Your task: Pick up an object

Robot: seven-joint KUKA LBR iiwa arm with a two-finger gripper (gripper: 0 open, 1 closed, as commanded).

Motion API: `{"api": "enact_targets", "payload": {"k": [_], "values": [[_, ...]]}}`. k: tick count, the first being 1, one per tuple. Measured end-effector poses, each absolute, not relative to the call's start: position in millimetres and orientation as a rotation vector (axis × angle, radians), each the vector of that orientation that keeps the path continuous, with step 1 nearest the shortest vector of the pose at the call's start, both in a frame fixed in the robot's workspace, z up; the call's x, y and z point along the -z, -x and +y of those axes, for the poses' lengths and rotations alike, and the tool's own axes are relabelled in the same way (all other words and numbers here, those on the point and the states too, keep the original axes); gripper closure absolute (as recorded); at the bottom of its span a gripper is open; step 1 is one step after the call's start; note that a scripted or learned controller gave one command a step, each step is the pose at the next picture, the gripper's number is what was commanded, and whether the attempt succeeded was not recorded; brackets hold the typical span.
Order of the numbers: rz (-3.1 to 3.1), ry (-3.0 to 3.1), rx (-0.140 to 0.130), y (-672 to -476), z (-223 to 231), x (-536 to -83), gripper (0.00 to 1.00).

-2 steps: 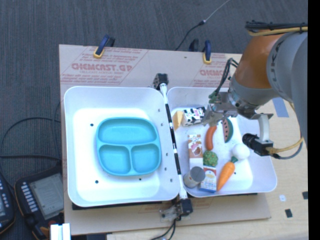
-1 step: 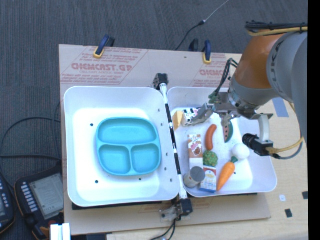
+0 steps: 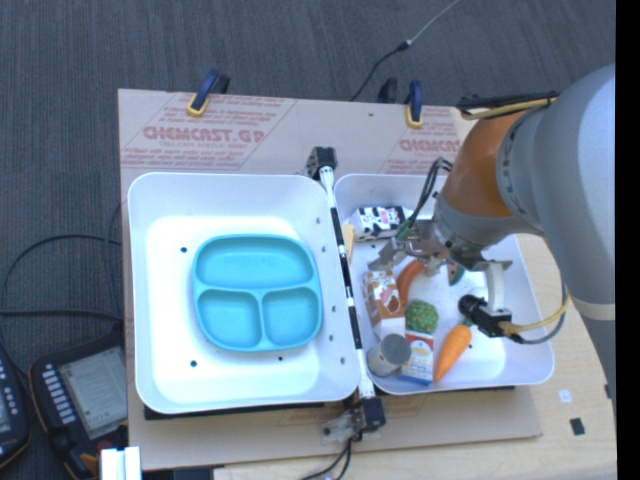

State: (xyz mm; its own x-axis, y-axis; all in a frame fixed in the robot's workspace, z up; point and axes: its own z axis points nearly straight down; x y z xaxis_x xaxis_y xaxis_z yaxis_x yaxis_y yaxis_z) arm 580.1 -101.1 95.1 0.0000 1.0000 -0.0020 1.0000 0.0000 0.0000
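My gripper hangs low over the middle of the right bin, on the grey arm with its orange band. Just below it lie an orange-red pepper-like piece and a printed snack packet. A green broccoli sits a little nearer the front. An orange carrot lies at the front right, beside a small box and a grey can. A black-and-white patterned item rests at the bin's back left.
The left bin holds a light blue divided plate. A black clamp bar runs between the two bins. Cables loop off the gripper at the right bin's right side.
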Motion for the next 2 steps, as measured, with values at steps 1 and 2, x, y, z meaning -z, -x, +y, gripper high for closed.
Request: {"api": "enact_targets", "payload": {"k": [1,2], "values": [[2.222,-2.221,0.005,-579.6,-101.1,-104.3,1.0],[2.222,-2.221,0.007,-579.5,-101.1,-113.6,1.0]]}}
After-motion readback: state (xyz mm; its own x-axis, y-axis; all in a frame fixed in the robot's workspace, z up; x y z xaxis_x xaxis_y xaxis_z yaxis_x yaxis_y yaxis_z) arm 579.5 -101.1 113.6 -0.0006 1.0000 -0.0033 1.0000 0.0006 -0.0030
